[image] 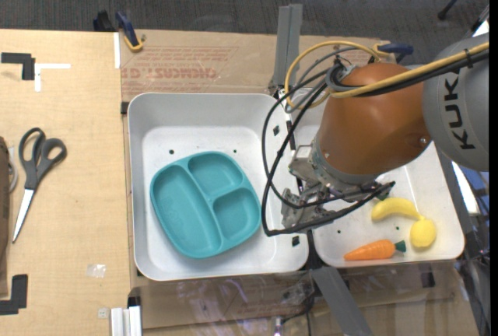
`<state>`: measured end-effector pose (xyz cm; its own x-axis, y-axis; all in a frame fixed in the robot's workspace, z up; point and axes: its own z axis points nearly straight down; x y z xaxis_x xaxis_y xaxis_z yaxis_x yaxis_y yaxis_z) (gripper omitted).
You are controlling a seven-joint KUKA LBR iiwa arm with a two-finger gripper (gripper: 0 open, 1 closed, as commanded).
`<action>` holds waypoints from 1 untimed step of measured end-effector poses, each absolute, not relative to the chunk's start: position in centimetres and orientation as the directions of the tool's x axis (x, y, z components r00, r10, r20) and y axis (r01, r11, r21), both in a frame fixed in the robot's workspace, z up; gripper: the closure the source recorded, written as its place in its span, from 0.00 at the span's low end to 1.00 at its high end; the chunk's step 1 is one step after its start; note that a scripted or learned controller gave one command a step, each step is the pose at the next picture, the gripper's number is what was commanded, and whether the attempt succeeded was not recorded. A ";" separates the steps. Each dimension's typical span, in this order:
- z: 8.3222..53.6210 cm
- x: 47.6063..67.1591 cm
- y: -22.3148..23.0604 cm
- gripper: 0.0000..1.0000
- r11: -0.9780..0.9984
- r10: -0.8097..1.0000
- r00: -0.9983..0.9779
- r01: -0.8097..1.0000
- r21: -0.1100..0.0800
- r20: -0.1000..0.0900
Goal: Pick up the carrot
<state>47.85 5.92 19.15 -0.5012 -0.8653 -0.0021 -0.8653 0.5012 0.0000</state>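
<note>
Lying at the near edge of the right bin [450, 198], close to its front wall: carrot [371, 250], orange with a green stub end pointing right, flat on the white floor. Not being touched by anything; sitting well clear of the gripper [299, 206].

Resting just right of the carrot's green end: lemon [422, 234], yellow, near it but not pressing on it. Lying just behind both: banana [395, 209], yellow, curved, close beside the lemon.

Hanging over the wall shared by the two bins, left of and slightly beyond the carrot: the gripper, dark metal, partly masked by looping black cables [272, 171]. Holding nothing that can be seen. Open or closed: being recorded as impossible to tell.

Sitting in the left bin [194, 120], toward its near half: teal plate [205, 204], three compartments, turned at an angle to the bin walls, carrying nothing.

Looming above the right bin's middle and hiding much of its floor: orange band [373, 124] of the arm, with the grey link [463, 101] reaching in from the right.

Lying farther left on the wooden bench top [70, 249]: scissors [33, 163], grey handles, blades pointing toward the near side.

Lying beyond the bins: brown cardboard sheet [194, 66], with a blue clamp [128, 29] gripping its far left corner.
</note>
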 end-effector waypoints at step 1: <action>20.1 48.0 6.0 1.00 0.502 -0.865 -0.502 -0.865 -0.002 -0.006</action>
